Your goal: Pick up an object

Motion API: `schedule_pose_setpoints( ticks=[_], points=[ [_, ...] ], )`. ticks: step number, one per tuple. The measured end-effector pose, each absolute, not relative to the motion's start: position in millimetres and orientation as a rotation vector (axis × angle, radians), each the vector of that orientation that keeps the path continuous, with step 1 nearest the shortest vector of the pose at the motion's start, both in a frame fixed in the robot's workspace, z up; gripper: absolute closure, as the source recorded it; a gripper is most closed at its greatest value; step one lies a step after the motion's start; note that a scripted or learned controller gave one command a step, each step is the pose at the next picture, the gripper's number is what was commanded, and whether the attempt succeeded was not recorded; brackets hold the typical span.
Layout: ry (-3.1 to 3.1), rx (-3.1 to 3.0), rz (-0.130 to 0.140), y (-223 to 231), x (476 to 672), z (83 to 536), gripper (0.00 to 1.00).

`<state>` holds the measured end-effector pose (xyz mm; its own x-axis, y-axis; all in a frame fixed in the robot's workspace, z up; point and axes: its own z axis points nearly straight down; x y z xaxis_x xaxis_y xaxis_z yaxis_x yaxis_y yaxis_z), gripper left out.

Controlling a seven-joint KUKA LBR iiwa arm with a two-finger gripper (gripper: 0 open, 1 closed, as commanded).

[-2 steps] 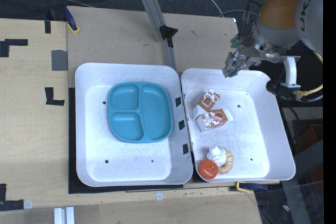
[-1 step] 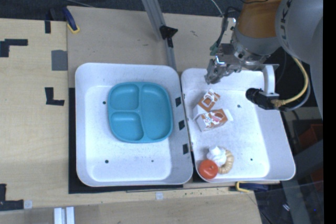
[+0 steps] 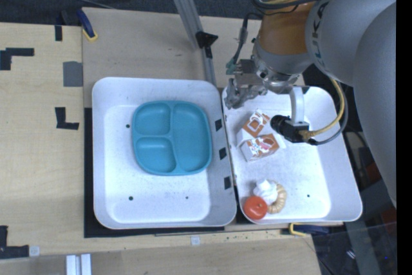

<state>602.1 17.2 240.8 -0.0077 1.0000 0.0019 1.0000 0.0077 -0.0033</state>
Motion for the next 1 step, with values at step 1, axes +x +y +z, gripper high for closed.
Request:
schedule_pose_setpoints(
  ticks=[1],
  points=[
    [-2.226, -2.212, 0.004, 69.9, 599.2, 225.6, 1.0]
  ],
)
